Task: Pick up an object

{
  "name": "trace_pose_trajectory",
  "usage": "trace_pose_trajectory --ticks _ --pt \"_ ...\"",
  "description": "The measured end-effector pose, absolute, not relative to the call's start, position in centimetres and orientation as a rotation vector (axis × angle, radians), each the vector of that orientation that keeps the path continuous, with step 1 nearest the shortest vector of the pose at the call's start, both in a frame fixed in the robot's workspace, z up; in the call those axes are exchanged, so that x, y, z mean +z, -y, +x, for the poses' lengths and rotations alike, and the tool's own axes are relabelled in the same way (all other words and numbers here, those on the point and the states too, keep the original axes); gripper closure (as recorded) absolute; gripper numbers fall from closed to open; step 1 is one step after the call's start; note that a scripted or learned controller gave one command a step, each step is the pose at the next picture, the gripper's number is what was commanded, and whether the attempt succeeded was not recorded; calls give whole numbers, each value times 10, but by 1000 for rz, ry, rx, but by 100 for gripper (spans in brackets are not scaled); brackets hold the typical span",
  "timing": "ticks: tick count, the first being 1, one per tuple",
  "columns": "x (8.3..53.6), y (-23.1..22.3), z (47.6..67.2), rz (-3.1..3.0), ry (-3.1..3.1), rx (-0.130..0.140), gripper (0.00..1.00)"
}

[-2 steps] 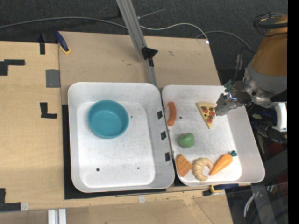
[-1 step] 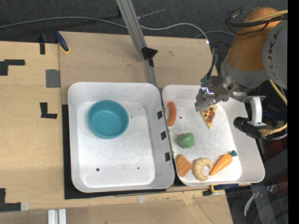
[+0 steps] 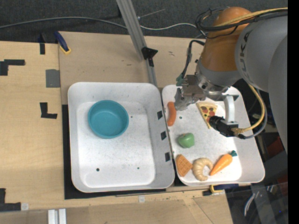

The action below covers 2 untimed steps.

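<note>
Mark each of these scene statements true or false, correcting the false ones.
1. The round teal plastic bowl sits in the left white bin. True.
2. The orange toy carrot lies in the left bin. False: it lies in the right white bin.
3. The end effector hangs over the right bin's far end, near the orange-red toy sausage. True.
4. The green toy pepper rests inside the bowl. False: it lies on the right bin's floor.
5. The tan toy croissant lies beside the carrot. True.
</note>
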State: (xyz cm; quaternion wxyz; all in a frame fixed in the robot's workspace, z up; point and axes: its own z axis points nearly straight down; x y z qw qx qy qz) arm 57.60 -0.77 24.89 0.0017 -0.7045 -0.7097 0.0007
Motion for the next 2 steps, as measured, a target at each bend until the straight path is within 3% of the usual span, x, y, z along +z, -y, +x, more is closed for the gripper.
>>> trace_pose_trajectory --ticks 1,2 --pt "233 -45 585 -2212 2227 3 100" --pt "228 -95 609 -2213 2228 0 100"
